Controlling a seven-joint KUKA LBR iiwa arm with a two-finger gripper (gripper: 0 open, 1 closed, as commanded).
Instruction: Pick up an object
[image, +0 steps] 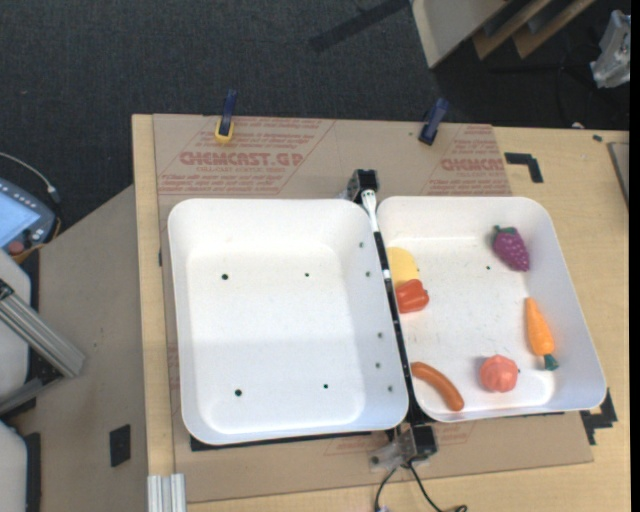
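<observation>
The right bin (470, 225) holds several toy foods. A purple grape bunch (511, 247) lies near its far right corner. An orange carrot (539, 331) lies along the right wall. A pink-red round fruit (499, 373) sits near the front. An orange sausage (438, 385) lies at the front left. A yellow piece (402, 264) and a red piece (411, 296) rest against the left wall, touching each other.
The left bin (270, 310) sits beside the right one, their rims meeting at a black divider (384, 285). Both rest on a cardboard sheet (300, 150) held by a yellow clamp (226, 118) and a blue clamp (434, 120) at the far edge.
</observation>
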